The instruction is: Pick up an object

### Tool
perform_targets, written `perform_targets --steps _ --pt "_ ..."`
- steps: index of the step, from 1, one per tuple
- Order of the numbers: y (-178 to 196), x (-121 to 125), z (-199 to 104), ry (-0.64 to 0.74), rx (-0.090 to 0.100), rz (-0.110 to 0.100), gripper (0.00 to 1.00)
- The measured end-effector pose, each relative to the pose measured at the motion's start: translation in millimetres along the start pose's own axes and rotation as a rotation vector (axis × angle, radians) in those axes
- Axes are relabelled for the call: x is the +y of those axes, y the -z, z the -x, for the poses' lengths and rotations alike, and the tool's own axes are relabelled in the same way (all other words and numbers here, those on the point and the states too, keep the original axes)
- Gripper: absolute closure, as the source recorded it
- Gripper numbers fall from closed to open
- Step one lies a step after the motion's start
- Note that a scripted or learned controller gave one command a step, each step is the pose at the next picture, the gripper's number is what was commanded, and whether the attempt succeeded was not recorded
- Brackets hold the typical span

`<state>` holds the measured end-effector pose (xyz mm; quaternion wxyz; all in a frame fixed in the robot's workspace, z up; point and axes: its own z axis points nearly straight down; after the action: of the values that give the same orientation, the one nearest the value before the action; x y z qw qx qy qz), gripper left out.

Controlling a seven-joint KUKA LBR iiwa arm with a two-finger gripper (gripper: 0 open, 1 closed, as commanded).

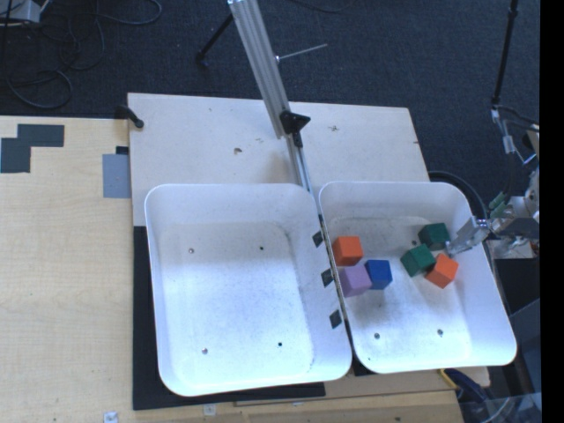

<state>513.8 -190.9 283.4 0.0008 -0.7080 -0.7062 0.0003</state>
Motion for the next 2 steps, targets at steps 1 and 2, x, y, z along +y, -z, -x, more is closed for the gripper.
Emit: perform_targets --steps 1,2 --pt "-127.9 14.8 18.0 0.002 0.003 -0.008 0.0" --pt "-175.2 63.7 18.5 0.002 0.0 -0.001 0.0"
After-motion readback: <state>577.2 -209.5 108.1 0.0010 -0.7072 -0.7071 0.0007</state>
